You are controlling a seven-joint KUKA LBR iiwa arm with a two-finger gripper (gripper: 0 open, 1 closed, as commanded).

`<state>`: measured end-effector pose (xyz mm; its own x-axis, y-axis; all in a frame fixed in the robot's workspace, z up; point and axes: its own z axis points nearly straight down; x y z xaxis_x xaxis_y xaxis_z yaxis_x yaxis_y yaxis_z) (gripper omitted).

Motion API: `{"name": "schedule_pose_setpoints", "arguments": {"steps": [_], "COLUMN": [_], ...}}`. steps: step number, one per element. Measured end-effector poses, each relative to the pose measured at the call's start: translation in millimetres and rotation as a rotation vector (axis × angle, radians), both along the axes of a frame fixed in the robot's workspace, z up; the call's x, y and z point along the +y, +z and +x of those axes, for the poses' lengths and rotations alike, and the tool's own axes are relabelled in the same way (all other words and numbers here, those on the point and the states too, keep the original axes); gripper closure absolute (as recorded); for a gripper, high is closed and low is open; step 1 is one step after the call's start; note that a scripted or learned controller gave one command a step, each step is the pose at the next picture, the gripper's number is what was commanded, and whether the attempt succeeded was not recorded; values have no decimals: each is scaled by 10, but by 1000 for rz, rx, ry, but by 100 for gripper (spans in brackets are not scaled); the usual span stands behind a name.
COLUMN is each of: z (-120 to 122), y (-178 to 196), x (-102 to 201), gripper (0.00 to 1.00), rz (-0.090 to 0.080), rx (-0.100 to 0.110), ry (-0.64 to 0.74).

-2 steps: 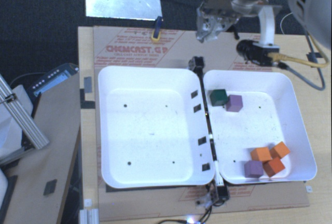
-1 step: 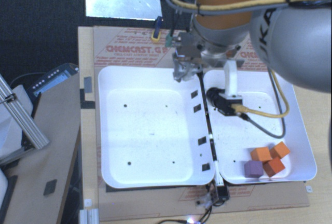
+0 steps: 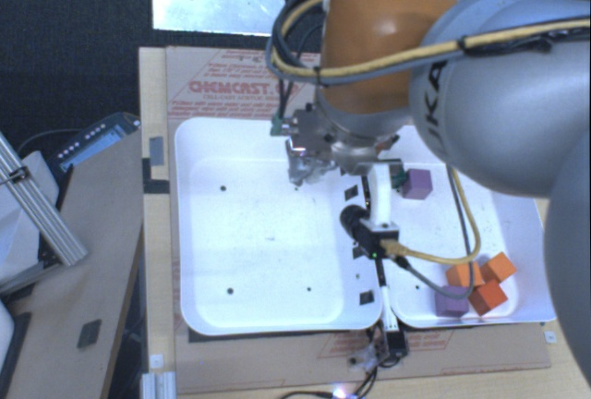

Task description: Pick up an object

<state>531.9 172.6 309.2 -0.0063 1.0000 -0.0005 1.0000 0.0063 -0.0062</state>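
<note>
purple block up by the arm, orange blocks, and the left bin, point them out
purple block (image 3: 418, 182), camera view, top face
orange blocks (image 3: 488, 296), camera view, face of the front one
left bin (image 3: 199, 231), camera view, bare floor

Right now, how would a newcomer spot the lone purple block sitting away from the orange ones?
Start at the right bin, the one the arm covers. Near its far left corner, just below the wrist, sits the purple block. Unlike the other purple block, it has no orange blocks touching it.

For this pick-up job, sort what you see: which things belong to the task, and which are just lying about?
Belongs: gripper; purple block; orange blocks; second purple block; right bin; left bin.

Lying about: cardboard sheet; handheld device; metal rail.
</note>
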Motion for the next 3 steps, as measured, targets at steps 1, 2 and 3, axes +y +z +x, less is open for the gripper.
{"name": "schedule_pose_setpoints", "arguments": {"steps": [1,2,3], "z": [215,748,1306], "y": [1353,1846,1883], "x": [-4,-328,-941], "gripper": [100,100,100], "rz": [6,1,-1], "rx": [-24,-16,-12], "ry": [-1,-8,-10]}}
